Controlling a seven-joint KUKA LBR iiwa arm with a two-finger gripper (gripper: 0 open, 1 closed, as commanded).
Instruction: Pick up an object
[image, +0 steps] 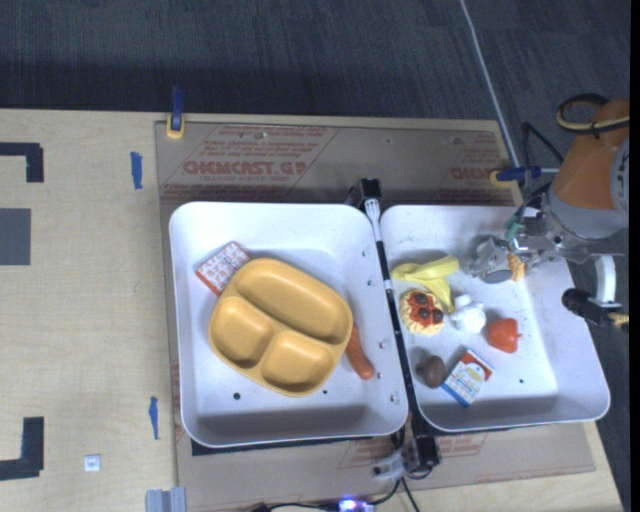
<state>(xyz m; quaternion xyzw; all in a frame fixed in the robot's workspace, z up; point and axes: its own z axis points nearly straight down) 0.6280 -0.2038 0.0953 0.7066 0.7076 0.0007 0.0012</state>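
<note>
- Camera view, jaws: the arm (590, 180) enters from the right, its orange band above the wrist, and the jaws (497, 256) hang over the upper part of the right bin (580, 395). Whether they are apart or together cannot be told; nothing is seen clamped between them.
- Camera view, right bin: a yellow banana (428, 269) lies just left of the jaws, close to them. Below and left of the jaws is a round yellow toy with red and dark spots (422, 311). A small white object (467, 318) lies just beside that toy, almost straight below the jaws. A red-orange piece (503, 334) sits lower still, slightly right of the jaws. Farthest below them are a dark brown ball (431, 371) and a small blue, white and orange carton (465, 379), side by side near the bin's lower wall.
- Camera view, left bin (190, 300): well apart from the jaws, across the divider to their left. A yellow three-compartment tray (280, 325) fills its middle. A red and white card (221, 265) pokes out at the tray's upper left edge, and an orange carrot (359, 357) lies against its lower right edge.
- Camera view, worktop (80, 330): both bins rest on a brown cardboard sheet (260, 160) laid on the pale wood.
</note>
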